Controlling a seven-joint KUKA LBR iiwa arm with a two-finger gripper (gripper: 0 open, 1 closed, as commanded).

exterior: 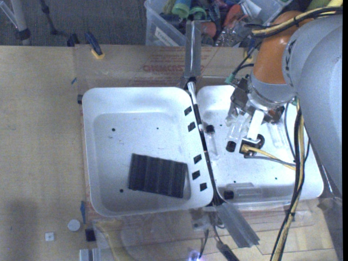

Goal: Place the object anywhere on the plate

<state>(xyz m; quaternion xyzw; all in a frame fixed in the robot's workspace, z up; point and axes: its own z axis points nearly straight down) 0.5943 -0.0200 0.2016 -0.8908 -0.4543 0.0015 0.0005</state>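
A dark ridged rectangular plate lies flat in the left bin, near its front wall. My gripper hangs over the middle of the right bin, pointing down, well to the right of the plate. Its two fingers stand apart, and I see nothing between them. A clear, see-through object lies on the right bin's floor near the front wall, below the gripper. A small dark piece sits close to the divider between the bins.
A yellow cable trails from the gripper across the right bin's floor. The grey arm covers the right bin's right side. A crate of colourful items stands behind the bins. A metal bar rises at the divider.
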